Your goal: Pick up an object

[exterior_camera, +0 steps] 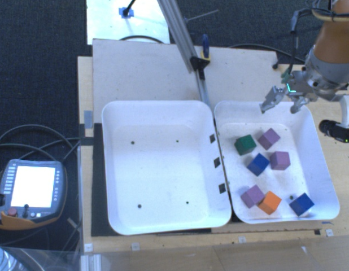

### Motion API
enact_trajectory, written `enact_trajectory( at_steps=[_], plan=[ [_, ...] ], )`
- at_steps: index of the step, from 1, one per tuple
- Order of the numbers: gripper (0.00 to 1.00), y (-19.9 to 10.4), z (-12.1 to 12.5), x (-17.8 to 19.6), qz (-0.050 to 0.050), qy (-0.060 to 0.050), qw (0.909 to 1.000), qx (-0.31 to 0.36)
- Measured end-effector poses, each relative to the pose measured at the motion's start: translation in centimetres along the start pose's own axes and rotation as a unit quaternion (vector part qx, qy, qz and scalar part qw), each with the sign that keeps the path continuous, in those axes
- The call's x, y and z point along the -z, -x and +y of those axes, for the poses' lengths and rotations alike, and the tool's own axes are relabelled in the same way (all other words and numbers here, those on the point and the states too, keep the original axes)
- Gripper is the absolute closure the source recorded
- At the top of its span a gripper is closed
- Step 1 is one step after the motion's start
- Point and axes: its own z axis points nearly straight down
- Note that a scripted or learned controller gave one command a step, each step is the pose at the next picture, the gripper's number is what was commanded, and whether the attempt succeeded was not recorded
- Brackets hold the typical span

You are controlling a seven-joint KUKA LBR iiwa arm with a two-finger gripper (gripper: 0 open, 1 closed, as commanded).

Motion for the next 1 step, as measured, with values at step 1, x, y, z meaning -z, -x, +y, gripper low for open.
enact_trajectory(
  at_steps=[1],
  plan=[
    [0.0,-0.09,0.32,-4.19,0.0,-0.002,1.0,-0.001]
  ],
)
